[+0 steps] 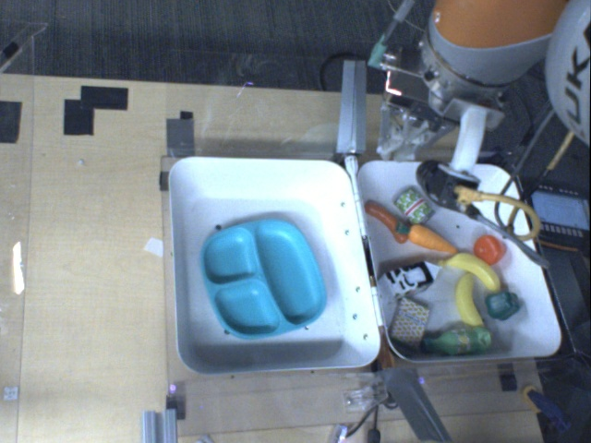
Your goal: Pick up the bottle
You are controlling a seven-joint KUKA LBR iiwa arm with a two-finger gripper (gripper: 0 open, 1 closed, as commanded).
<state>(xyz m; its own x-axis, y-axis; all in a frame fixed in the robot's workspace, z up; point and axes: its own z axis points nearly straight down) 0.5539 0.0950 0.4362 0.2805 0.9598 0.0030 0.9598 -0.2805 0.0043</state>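
Observation:
The bottle (pixel 459 341) is dark green and lies on its side along the near wall of the right bin (pixel 545 340). My gripper (pixel 409 139) hangs over the far left corner of that bin, beneath the orange band of the arm. It is well away from the bottle, nearly the whole depth of the bin behind it. Nothing shows in its grasp.
In the right bin lie a carrot (pixel 427 236), a banana (pixel 469 284), a red tomato (pixel 489 248), a teal piece (pixel 503 305), a small can (pixel 414 205), a black-and-white box (pixel 408 277) and a patterned packet (pixel 409 319) beside the bottle. The left bin (pixel 185 275) holds a blue divided plate (pixel 265 275).

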